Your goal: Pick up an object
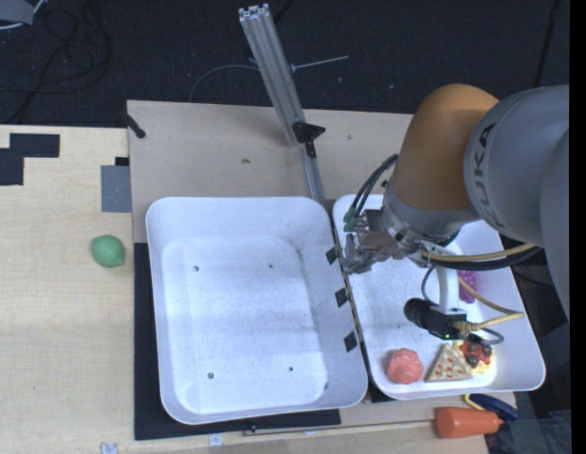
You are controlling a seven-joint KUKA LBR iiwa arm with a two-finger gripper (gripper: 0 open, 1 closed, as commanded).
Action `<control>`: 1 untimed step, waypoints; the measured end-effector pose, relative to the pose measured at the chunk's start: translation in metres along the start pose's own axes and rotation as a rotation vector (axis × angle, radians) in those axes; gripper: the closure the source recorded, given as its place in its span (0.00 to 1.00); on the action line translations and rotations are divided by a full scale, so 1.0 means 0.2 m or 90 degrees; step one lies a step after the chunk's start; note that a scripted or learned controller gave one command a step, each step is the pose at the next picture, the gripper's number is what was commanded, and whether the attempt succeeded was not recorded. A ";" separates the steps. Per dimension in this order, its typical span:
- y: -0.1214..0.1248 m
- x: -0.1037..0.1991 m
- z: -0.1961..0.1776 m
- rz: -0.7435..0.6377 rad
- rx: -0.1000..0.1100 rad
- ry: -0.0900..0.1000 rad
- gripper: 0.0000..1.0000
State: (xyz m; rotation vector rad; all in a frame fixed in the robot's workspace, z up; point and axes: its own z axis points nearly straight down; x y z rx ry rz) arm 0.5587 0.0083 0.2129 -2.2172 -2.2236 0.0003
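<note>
My gripper [355, 253] hangs low over the left wall of the right bin [520, 372], close to the divide between the two bins. The grey arm with its orange band comes in from the right and covers the back of that bin. A pinkish-red rounded lump [403, 365] lies at the bin's front, with a toy pizza slice [451, 363] right beside it. Part of a magenta object [469, 281] peeks out under the wrist. All of these lie apart from the gripper, and nothing is visibly held.
The left bin [170, 225] is next to the gripper. A green ball [108, 251] rests on the bench at far left. An orange carrot-like toy [468, 422] lies outside the right bin's front edge. A slanted metal rail [279, 74] stands behind the bins.
</note>
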 end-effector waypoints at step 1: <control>-0.07 0.29 -0.02 -0.001 0.000 0.000 1.00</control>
